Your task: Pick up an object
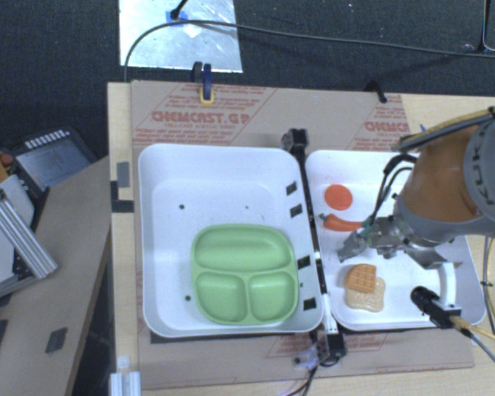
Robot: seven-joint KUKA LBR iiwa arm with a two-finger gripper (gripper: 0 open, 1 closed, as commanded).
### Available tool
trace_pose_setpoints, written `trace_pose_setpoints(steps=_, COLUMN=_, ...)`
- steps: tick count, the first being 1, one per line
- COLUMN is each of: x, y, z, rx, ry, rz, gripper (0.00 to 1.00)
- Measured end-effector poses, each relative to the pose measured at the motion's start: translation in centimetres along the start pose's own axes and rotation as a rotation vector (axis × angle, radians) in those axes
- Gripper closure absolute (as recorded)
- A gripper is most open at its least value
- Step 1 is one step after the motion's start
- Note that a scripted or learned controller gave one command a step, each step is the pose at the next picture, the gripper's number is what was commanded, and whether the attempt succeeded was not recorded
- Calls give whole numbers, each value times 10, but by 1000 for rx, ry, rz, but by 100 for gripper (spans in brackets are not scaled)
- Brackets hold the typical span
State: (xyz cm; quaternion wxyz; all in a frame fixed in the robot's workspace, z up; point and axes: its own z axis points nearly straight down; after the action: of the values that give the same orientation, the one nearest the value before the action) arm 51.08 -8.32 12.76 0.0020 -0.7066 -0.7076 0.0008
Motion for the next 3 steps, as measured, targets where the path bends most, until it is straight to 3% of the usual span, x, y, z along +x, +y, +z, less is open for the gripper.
trace_pose_setpoints(steps=1, x=0, y=0, z=45, rx=-2, ry=-1, rz=1, gripper=0)
trace_pose_setpoints(steps=2, x=0, y=1, z=33, rx=-6, ry=-1, rz=0, gripper=100)
trace_pose_setpoints(steps=3, x=-6, y=10, z=-26, rx=-11, ry=-3, rz=-2, gripper=100)
